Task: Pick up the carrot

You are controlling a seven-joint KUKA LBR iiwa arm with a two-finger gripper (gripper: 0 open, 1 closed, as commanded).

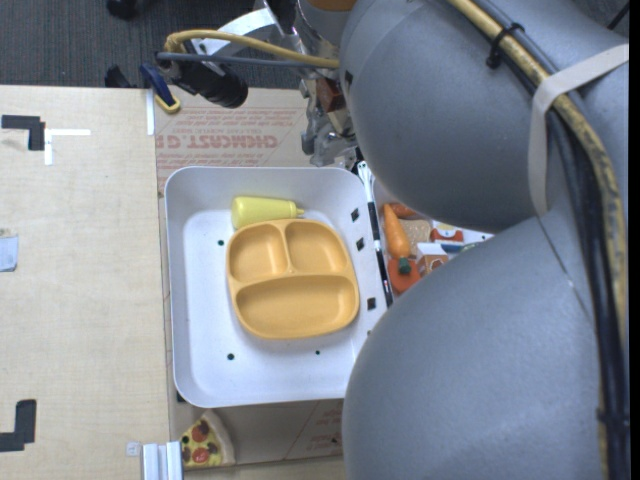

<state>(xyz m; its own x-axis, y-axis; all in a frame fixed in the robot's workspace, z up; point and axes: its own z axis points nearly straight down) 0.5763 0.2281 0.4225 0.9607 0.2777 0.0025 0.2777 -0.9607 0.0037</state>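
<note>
The carrot [396, 232] is a slim orange piece lying in the right bin [432, 232], just past the divider between the two bins. The big grey arm hangs over most of that bin, so little else of it shows. My gripper [322, 133] shows as a metal assembly above the back rim of the left bin [195, 298], up and to the left of the carrot and apart from it. Nothing hangs from it that I can make out.
A yellow divided plate [293, 278] and a yellow bottle [265, 209] lie in the left bin. A red-orange item with a green top [405, 273] sits by the carrot. Printed cardboard [230, 138] is behind the bins, and a pizza-slice toy [203, 443] in front.
</note>
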